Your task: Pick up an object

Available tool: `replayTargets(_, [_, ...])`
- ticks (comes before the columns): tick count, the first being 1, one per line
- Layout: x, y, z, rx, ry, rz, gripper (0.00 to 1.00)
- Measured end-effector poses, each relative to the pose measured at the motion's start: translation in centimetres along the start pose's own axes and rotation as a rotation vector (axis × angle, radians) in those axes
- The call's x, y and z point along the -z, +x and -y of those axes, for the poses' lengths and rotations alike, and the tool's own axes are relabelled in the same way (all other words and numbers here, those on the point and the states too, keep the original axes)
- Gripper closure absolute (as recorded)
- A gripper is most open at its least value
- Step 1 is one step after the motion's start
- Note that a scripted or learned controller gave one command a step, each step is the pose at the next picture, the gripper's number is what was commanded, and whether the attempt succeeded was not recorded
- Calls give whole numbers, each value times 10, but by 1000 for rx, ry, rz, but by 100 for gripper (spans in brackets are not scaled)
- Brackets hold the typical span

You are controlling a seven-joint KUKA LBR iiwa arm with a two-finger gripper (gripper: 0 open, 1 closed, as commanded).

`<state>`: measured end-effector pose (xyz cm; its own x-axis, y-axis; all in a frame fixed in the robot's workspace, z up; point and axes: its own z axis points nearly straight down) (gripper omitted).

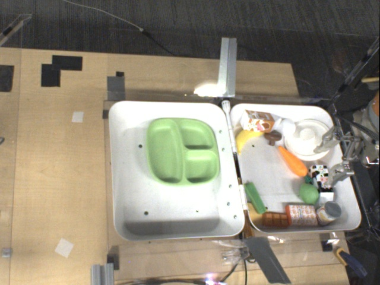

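The right bin (268,177) holds several small objects. An orange carrot (292,160) lies in the middle, with a green ball (308,193) and a black-and-white piece (319,174) below it. A white cup (306,136) stands at the back right, beside a small printed carton (258,122) and a yellow banana (246,139). Along the front wall lie a green block (255,197), a brown piece (275,219), a labelled can (301,213) and a grey-capped item (328,211). My gripper (341,154) hangs at the bin's right rim, just right of the cup and the black-and-white piece.
The left bin (127,177) holds a green divided plate (181,150). A metal post (228,67) stands behind the wall between the bins. Dark cables and arm parts (362,123) crowd the right edge. Wooden bench (53,177) lies to the left.
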<state>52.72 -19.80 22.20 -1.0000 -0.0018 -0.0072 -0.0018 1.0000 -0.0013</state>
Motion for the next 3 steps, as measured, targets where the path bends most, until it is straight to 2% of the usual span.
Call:
replayTargets(1, [-108,16,7,53,-2,-6,0])
replayTargets(2, [-126,12,-26,95,9,25,0])
replayTargets(3, [-133,-85,-69,42,-1,6,0])
